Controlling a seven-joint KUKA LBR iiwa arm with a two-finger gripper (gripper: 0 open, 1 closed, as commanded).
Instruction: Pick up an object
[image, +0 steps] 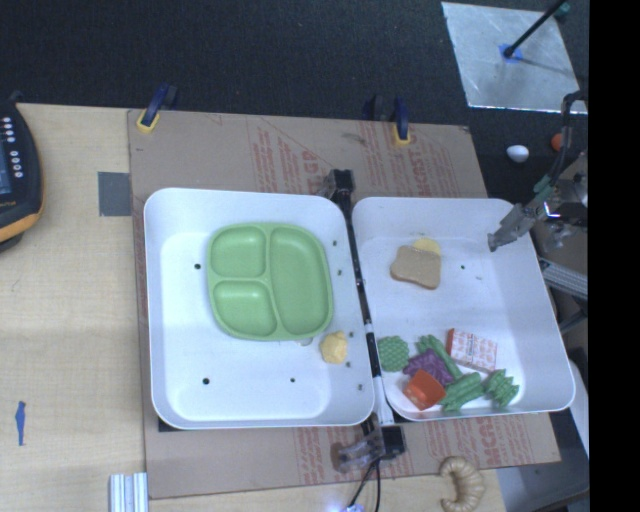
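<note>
Seen from above, two white bins sit side by side on the bench. The left bin holds a green plate with three compartments near its centre, and a small yellow piece lies just beside the plate at its 5 o'clock. In the right bin, a slice of toast rests toward 11 o'clock with a yellow bit touching its far edge. Toward 6 o'clock, toy foods crowd together: a green piece, purple piece, red piece, red-and-white packet and green stalks. The claw hangs over the right bin's rim at 2 o'clock, apart from every object; whether it is clenched or released cannot be told.
</note>
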